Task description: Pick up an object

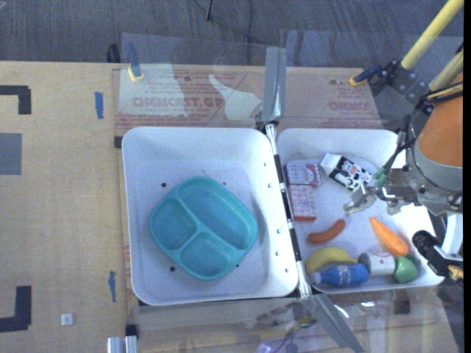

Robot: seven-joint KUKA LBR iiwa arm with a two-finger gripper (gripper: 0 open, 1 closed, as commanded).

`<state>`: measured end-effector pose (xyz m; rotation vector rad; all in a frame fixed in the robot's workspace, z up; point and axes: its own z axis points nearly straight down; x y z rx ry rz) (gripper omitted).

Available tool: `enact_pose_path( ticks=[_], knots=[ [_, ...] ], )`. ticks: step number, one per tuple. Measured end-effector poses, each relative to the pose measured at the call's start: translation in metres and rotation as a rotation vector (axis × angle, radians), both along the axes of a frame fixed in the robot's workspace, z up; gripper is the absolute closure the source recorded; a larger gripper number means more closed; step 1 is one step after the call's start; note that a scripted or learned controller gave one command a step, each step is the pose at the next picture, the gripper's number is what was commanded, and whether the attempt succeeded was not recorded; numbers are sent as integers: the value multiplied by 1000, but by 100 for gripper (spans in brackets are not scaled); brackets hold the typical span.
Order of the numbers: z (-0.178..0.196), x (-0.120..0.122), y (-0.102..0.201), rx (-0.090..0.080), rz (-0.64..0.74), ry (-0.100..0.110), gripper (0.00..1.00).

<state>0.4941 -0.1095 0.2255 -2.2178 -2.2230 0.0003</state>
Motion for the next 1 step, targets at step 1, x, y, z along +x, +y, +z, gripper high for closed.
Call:
enact_pose_path(
  ticks=[1],
  knots=[
    [-121, -1, -18, 0, 72, -1, 0]
  ],
)
